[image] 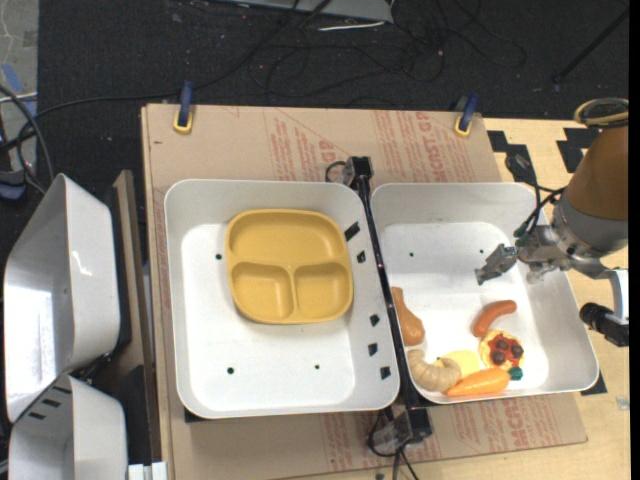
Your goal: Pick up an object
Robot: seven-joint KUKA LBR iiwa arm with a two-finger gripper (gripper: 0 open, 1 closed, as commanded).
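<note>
The right bin point(440, 208) holds several toy foods along its near side. A red-orange sausage point(495, 316) lies closest to my gripper point(497, 265), which hovers just above and behind it over bare bin floor. A small pizza-like piece with dark toppings point(502, 349) sits below the sausage. An orange carrot point(482, 381) lies by the near rim, next to a yellow piece point(461, 360) and a beige knobbly piece point(435, 372). An orange-brown gourd-shaped piece point(406, 317) rests against the left wall. Nothing shows in the gripper's grasp.
The left bin point(190, 268) carries a yellow divided plate point(290, 265). A black divider point(375, 268) runs between the bins. The arm's orange wrist band point(605, 173) stands over the right bin's right rim. A white tub point(55, 278) sits off the bench at left.
</note>
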